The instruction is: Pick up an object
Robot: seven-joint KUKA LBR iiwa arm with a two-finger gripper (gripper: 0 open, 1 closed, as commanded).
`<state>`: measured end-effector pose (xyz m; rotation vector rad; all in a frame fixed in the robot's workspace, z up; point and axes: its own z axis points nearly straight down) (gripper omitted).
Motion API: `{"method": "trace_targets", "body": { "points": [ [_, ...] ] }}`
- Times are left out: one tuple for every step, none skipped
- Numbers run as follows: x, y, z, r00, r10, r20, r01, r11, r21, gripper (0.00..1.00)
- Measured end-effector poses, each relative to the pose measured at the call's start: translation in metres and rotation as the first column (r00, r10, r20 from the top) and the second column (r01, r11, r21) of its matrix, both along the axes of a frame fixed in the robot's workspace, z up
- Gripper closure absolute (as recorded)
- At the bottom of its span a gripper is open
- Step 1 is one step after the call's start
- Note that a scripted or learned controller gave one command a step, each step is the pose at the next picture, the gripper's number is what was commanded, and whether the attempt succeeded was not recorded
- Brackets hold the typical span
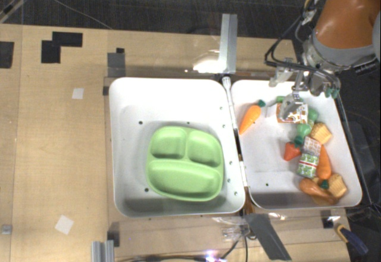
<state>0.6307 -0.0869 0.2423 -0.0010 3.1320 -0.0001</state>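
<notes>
The right bin (262,177) holds a pile of toy food. A lone orange carrot (250,118) lies near its left wall. A small white and orange carton (292,111) sits toward the back, just below my gripper (307,83), which hangs over the bin's back right corner. Further down the right side lie a tan waffle piece (321,133), a red piece (291,151), a green and white carton (308,157), another carrot (324,164) and a second waffle piece (337,184). From this angle the carton looks close to the gripper, but I cannot tell if they touch.
The left bin (128,106) carries a green divided tray (184,162). A metal post (228,40) stands behind the ridge between the bins. Black cables (286,43) loop beside the arm's orange band (348,13). The wooden bench (53,153) extends to the left.
</notes>
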Motion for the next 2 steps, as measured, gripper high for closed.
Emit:
{"method": "trace_targets", "body": {
  "points": [
    [-0.023, -0.012, -0.14, 1.0, -0.007, 0.005, 0.007, 1.0, -0.008, 0.0],
    [-0.068, 0.003, -0.152, 0.993, -0.114, 0.007, 0.114, 0.994, 0.001, 0.0]
  ]
}}
